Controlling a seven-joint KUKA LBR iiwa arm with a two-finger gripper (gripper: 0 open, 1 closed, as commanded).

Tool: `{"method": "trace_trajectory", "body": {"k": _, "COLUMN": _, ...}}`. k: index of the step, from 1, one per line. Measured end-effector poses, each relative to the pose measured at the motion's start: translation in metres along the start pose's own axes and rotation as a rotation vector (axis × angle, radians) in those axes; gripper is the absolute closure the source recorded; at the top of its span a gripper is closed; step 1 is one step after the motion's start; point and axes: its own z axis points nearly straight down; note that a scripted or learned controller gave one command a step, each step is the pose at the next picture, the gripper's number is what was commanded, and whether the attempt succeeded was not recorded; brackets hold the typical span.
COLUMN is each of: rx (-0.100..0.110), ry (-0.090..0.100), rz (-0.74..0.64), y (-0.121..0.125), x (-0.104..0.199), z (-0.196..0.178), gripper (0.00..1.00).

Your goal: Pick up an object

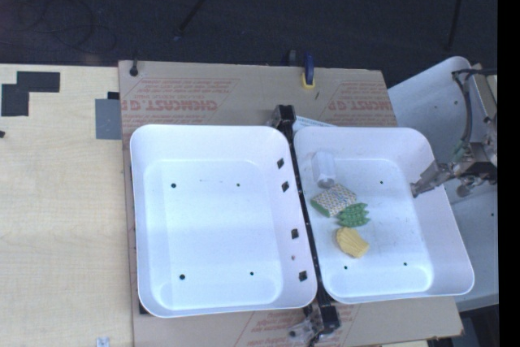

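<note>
Seen from above at a slant, the tabletop carries a cardboard sheet on which two shallow white bins sit side by side, joined by black clips along their shared edge. The left bin lies on the far side of that edge from the arm. The right bin holds all the candidates for the pick, clustered near the shared edge: a pale, translucent cup-like object farthest up the view, just below it a checkered, cream-coloured piece, a green leaf-shaped toy touching or overlapping that piece, and a yellow ridged toy just below the green one.

The gripper sits at the right bin's outer rim, well apart from the cluster, its thin metal tip pointing inward toward the objects. Whether its jaws are spread or pressed together cannot be told at this size; nothing is seen between them.

The step in hand looks like the approach: no object is lifted yet. The next move calls for carrying the gripper across the bin floor to the cluster, choosing one target; the yellow toy seems the most separate; and descending with jaws spread wide enough to straddle it without nudging the green neighbour.
</note>
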Motion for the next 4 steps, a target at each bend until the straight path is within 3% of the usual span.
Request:
{"method": "trace_trajectory", "body": {"k": 1, "rx": 0.001, "ry": 0.0, "rz": 0.0, "y": 0.0, "x": -0.001, "z": -0.01, "gripper": 1.0}}
{"method": "trace_trajectory", "body": {"k": 2, "rx": -0.016, "ry": -0.007, "rz": 0.0, "y": -0.001, "x": -0.015, "z": -0.153, "gripper": 1.0}}
{"method": "trace_trajectory", "body": {"k": 3, "rx": 0.006, "ry": 0.003, "rz": -0.004, "y": 0.013, "x": 0.039, "z": -0.059, "gripper": 1.0}}
{"method": "trace_trajectory", "body": {"k": 4, "rx": -0.006, "ry": -0.004, "rz": 0.005, "y": -0.043, "x": -0.018, "z": -0.138, "gripper": 1.0}}
